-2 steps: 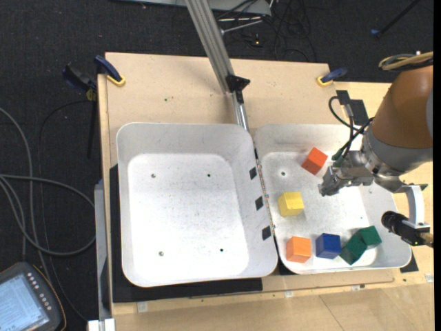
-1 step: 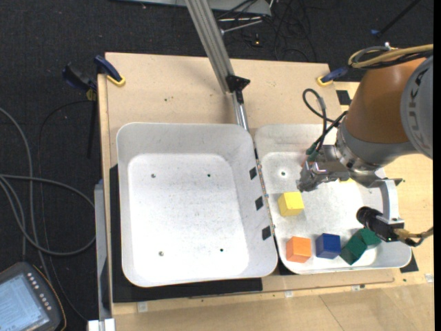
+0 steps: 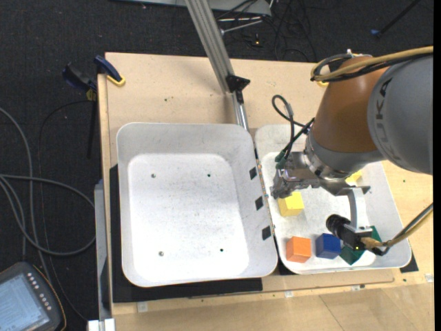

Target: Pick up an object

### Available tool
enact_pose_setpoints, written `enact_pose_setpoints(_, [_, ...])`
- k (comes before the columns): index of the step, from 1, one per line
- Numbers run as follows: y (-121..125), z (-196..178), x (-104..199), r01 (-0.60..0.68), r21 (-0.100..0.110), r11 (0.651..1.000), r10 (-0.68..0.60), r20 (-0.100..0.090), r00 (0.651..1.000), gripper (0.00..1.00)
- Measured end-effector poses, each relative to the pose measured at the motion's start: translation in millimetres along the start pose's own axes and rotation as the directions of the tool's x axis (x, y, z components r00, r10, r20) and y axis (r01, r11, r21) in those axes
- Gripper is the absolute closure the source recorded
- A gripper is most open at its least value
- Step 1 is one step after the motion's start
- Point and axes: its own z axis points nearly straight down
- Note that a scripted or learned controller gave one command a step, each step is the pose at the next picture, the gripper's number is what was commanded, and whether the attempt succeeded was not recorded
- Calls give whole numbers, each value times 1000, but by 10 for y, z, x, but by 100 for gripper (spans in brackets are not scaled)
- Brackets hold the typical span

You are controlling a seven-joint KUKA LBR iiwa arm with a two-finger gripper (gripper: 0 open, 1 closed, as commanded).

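The arm [image 3: 365, 116] is reaching over the right bin [image 3: 396, 205]. Its gripper [image 3: 288, 185] is hovering just above the yellow block [image 3: 291, 204]; its opening cannot be judged. The block appears light, rigid and flat-sided, best gripped across opposite faces.

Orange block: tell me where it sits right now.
The orange block lies in the right bin, near its front edge, just left of the blue block and below the yellow block.

Grey arm [image 3: 406, 109] reaching in from right, orange-banded wrist, hand [image 3: 284, 185] pointing down
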Motion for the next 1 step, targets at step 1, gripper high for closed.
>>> enact_pose_setpoints(1, [-85, 10, 600, 1, 0, 1000, -1, 0, 1000, 100])
